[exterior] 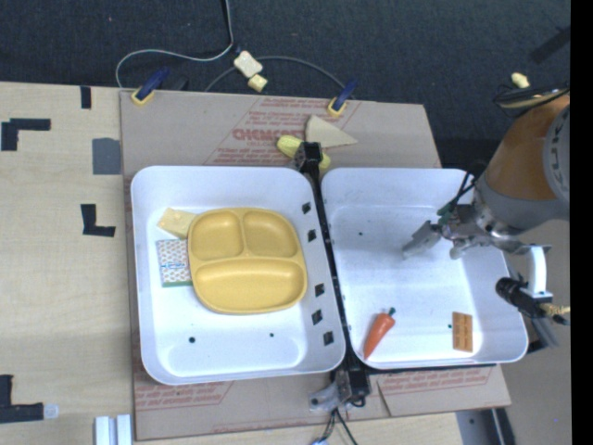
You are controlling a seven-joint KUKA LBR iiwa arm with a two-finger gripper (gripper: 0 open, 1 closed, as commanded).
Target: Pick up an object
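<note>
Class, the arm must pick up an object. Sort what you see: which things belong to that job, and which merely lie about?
Job:
two-finger gripper
orange toy carrot
small brown block
yellow divided plastic tray
patterned card

Lying about:
blue clamps
white cable
</note>
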